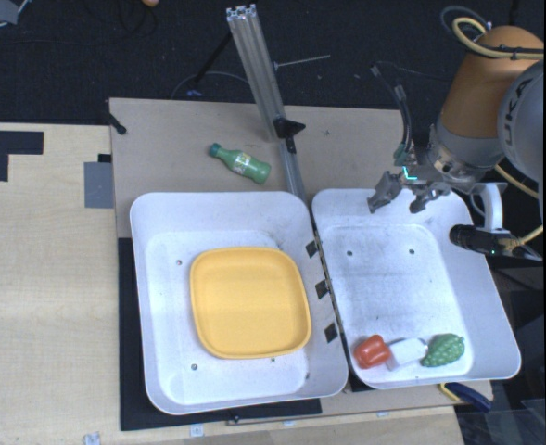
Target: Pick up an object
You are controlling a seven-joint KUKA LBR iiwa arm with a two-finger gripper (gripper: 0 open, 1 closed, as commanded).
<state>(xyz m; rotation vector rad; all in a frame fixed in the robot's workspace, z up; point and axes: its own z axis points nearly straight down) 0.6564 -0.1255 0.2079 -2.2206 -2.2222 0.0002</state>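
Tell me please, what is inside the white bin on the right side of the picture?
In the right bin, near its front edge, lie a red toy, a small white piece and a green bunch. What lies under them is hidden.

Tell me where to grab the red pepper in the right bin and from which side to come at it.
Grip the red pepper across its rounded body, coming straight down from above. It lies low in the right bin, near the front-left corner, with a white block touching its right side, so a sideways approach is probably blocked. Setting the fingers front to back would likely avoid the block. The gripper hangs open above the bin's far edge.
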